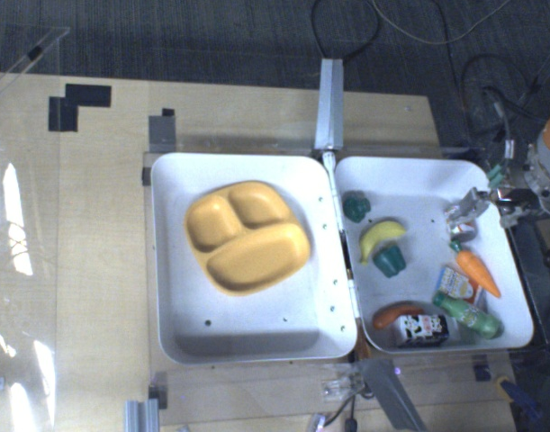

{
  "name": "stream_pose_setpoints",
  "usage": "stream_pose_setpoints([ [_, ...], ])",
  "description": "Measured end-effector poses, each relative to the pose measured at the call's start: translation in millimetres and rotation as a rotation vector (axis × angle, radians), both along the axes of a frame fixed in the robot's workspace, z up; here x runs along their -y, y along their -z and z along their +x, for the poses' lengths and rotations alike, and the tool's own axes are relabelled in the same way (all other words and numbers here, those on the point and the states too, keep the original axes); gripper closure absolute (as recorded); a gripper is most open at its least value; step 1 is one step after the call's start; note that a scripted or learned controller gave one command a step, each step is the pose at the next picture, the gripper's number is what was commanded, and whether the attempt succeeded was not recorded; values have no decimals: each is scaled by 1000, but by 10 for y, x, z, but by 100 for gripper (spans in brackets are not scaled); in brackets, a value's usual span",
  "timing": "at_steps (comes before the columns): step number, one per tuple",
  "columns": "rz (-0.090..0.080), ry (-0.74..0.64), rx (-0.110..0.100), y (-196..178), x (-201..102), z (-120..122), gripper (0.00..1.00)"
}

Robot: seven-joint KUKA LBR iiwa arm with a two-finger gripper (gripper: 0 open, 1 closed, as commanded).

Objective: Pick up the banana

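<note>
The yellow banana (381, 236) lies in the right bin (419, 183), near its left wall, with a dark green pepper (390, 259) touching its lower right end. My gripper (464, 219) hangs over the bin's right side, well to the right of the banana, with nothing seen between its fingers. Its silvery fingertips point down and to the left. The arm enters from the right edge.
The left bin (171, 268) holds a yellow sectioned plate (247, 235). In the right bin lie a dark green item (356, 207), a carrot (478, 272), a small carton (455, 283), a green bottle (471, 316), a red sausage (396, 313) and a black-and-white can (423, 328).
</note>
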State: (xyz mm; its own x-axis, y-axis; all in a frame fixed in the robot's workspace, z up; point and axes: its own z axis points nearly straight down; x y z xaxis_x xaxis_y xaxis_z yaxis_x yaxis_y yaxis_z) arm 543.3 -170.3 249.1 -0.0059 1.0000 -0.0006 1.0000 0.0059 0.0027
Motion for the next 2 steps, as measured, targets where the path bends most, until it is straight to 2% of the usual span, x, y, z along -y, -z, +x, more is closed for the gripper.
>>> stream_pose_setpoints([
  [1,0,-134,0,1036,-590,401,0],
  [2,0,-124,26,1499,-764,533,0],
])
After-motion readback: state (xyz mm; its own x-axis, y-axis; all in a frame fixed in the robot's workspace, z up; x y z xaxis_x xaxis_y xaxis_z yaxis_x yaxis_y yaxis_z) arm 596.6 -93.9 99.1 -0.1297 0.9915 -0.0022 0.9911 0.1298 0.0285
